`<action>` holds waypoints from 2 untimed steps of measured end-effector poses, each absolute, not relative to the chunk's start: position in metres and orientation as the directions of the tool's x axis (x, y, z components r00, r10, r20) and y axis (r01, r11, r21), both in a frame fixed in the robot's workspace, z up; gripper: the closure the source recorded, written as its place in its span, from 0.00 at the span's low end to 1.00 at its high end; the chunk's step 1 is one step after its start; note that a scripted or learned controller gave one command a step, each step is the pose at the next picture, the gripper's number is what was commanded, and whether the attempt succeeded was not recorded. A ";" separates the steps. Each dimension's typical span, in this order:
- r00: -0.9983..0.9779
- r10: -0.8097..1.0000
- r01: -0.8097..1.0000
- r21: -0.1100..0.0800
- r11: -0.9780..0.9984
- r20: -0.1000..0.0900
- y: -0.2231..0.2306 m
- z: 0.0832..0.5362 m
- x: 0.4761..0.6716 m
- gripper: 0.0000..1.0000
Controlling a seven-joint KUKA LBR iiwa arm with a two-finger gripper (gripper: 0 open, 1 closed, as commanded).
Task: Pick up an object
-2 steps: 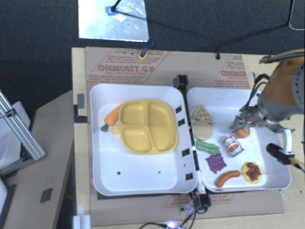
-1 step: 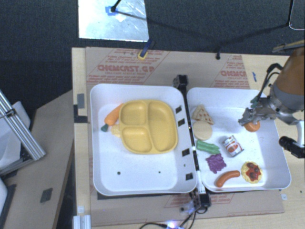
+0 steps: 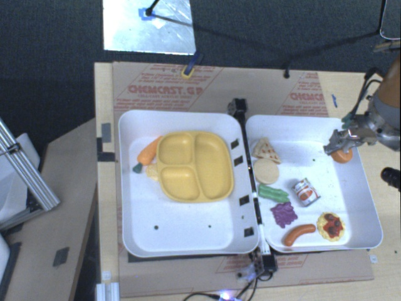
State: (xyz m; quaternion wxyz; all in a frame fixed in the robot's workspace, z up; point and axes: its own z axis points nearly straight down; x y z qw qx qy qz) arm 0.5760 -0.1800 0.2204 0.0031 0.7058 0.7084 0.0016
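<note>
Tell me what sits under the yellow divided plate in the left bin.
A toy carrot pokes out from the yellow divided plate's left edge, and a pale yellow piece shows below it. Whatever else lies beneath is covered by the plate.

My arm (image 3: 387, 105) comes in from the right edge, grey at the wrist with its orange band above. My gripper (image 3: 337, 144) hangs low at the far right, pointing left and slightly down; how my jaws stand is unclear.
</note>
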 end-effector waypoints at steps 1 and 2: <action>-0.009 1.000 1.000 0.001 0.009 0.001 -0.121 0.216 0.575 1.00; -0.008 1.000 1.000 -0.001 0.008 0.002 -0.068 0.210 0.559 1.00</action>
